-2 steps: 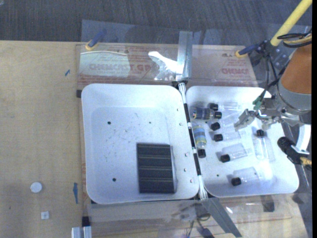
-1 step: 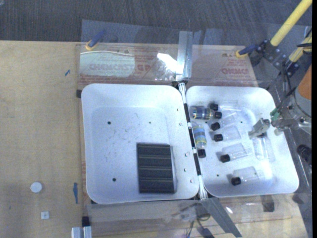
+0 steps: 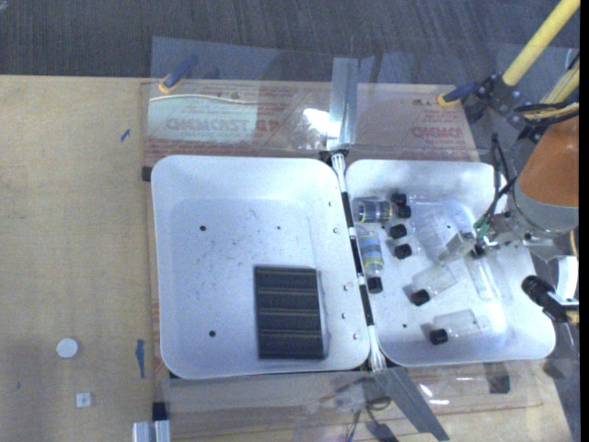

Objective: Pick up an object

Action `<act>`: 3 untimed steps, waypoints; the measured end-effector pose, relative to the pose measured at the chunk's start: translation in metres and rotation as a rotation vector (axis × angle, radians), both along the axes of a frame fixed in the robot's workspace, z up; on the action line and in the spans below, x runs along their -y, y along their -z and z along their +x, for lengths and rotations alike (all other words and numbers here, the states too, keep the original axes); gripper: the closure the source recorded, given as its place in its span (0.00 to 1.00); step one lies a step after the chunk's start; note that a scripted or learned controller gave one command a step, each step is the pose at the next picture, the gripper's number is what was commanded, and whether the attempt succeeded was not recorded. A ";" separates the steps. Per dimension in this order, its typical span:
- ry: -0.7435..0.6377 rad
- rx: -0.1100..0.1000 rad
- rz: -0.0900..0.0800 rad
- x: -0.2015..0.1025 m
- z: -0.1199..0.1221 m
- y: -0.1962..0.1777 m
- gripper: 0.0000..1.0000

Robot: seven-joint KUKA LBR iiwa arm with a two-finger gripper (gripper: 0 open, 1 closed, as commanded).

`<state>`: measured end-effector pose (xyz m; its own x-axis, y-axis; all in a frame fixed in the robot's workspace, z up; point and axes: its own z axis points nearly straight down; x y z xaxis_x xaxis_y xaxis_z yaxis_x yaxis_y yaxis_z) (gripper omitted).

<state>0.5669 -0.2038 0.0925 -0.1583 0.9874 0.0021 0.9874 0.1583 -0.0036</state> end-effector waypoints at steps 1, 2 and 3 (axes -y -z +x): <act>-0.019 0.012 -0.003 -0.059 0.027 0.005 0.00; -0.045 0.011 -0.002 -0.092 -0.010 0.004 0.00; -0.041 0.014 -0.004 -0.024 0.008 0.005 0.00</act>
